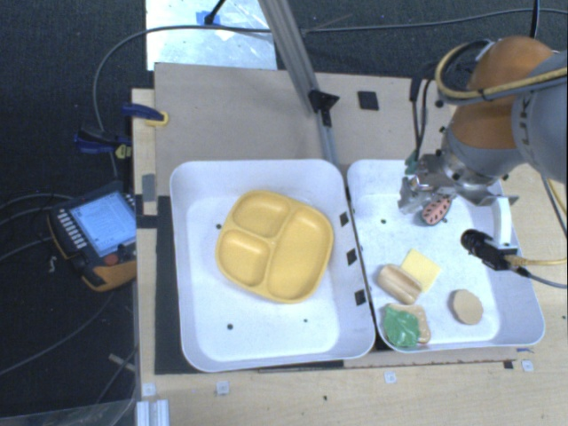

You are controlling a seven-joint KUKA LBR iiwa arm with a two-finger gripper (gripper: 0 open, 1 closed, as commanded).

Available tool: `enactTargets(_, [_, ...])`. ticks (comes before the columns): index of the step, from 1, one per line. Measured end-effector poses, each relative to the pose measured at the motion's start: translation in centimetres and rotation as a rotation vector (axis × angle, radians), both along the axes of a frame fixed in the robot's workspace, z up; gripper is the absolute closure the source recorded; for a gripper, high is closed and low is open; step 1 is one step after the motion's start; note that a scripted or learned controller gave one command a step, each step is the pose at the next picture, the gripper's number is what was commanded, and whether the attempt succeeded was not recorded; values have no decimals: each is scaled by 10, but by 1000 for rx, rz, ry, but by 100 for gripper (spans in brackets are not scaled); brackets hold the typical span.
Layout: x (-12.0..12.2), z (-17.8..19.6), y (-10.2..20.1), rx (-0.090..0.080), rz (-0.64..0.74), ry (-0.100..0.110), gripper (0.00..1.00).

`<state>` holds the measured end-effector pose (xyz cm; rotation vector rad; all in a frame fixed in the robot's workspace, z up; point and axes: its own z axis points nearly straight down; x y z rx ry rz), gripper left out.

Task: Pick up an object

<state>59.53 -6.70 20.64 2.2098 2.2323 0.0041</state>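
While the left bin [200, 238] holds just one thing, a yellow plate [275, 245] with three compartments, the right bin [377, 238] carries five small ones: a tan roll [398, 282], a green piece [404, 327] just in front of it, a yellow block [422, 268], a pink speckled piece [437, 210] and a round tan disc [466, 307]. The gripper [424, 199] hangs low over the far part of the right bin, right against the pink speckled piece. From where I stand I cannot tell whether it is open, closed or gripping that piece.

the pincer [419, 193] partly hides a pink object [436, 210]; arm cut off right.
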Motion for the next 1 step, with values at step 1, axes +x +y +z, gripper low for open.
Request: enactTargets(1, [12,-3,56,1,1,0,100])
